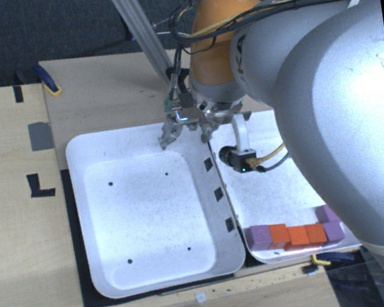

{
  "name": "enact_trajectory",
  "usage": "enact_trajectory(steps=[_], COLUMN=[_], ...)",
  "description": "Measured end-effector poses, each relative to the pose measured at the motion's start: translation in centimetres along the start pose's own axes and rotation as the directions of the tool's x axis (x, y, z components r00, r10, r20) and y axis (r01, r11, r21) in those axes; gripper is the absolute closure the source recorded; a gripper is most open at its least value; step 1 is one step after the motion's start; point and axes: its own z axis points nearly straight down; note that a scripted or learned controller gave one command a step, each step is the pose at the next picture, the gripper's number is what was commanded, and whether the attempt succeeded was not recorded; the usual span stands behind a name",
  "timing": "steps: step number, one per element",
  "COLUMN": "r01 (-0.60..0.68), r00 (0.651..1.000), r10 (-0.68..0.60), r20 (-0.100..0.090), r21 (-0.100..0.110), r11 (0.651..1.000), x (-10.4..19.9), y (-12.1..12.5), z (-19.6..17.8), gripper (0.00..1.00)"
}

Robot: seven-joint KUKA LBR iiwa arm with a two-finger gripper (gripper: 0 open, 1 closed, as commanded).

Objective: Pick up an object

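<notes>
Small rigid purple and orange blocks [297, 233], likely light, grip across flat sides; two-finger gripper [188, 134] spread open, holding nothing.

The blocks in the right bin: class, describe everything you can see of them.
The blocks are small cubes, purple and orange, matte, perhaps foam or wood. They lie in a tight row, touching one another, against the near wall of the right bin. One more purple block sits at the row's right end, partly hidden by the arm. Nothing grips them.
</notes>
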Motion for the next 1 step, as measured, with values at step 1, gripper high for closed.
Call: enact_trajectory(steps=[1], r01=[-0.012], r00=[1.0], r10=[0.012], r20=[0.004], r21=[0.002], r11=[1.0], x=[-4.89], y=[-1.7], z=[0.38], gripper=[0.0])
